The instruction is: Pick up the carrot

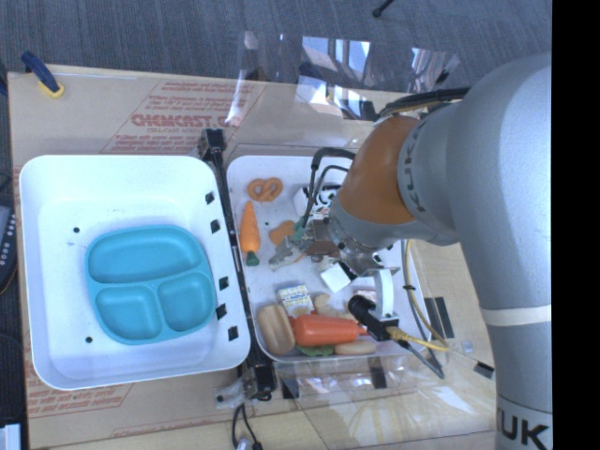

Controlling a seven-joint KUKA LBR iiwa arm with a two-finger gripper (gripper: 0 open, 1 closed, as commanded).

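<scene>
we see the carrot (248,230) lying in the right bin (246,172), close against its left wall, long axis running roughly along that wall with the green-tipped end toward the far side. the gripper (298,242) sits just to the carrot's right, near the bin's middle, and we cannot tell its state, because the wrist covers most of it. so the carrot lies to the left of the claw, a short sideways shift away. we judge room to be tight on the wall side: one finger would have to slip between carrot and wall. a pretzel (265,189) lies beyond the carrot's far end, and other toy foods crowd the near end of the bin. the left bin (47,195) holds a blue tray (148,284).
</scene>
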